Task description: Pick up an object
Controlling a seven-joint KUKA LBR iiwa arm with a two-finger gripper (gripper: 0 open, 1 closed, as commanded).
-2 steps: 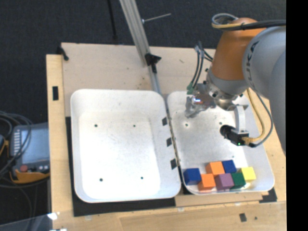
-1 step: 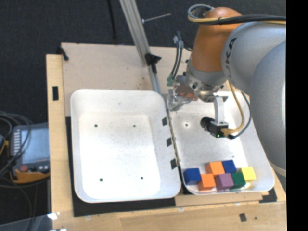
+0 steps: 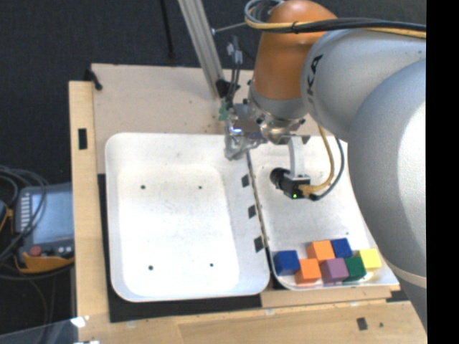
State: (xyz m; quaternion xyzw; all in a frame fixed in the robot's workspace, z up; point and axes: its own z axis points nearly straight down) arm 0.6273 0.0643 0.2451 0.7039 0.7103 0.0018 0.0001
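Camera view, bins: we count two white bins side by side on the bench (image 3: 82, 213). The left bin (image 3: 129, 156) shows four small dark dots on its floor. The right bin (image 3: 358, 213) holds all the blocks.

Camera view, blocks: we count seven blocks, all gathered in the near corner of the right bin. Two are blue, two are orange, one is purple, one is green and one is yellow.

Blue blocks: one blue block (image 3: 286, 261) lies at the left end of the group, the other blue block (image 3: 341, 247) is further back, just beside an orange one.

Orange blocks: one orange block (image 3: 322, 250) is in the back row, the other orange block (image 3: 309, 269) is in the front row.

Other blocks: the purple block (image 3: 334, 269), the green block (image 3: 355, 266) and the yellow block (image 3: 370, 259) follow to the right, touching or nearly touching each other.

Arm: one grey arm (image 3: 373, 106) with an orange band reaches in from the right.

Gripper: the gripper (image 3: 237, 145) is at the far end of the wall between both bins, well apart from the blocks.

Jaws: we cannot tell if they are spread or pressed together. We see no block between them.

Other things: one metal pole (image 3: 199, 31) leans at the back, and one device with a screen (image 3: 44, 224) lies left of the bench.
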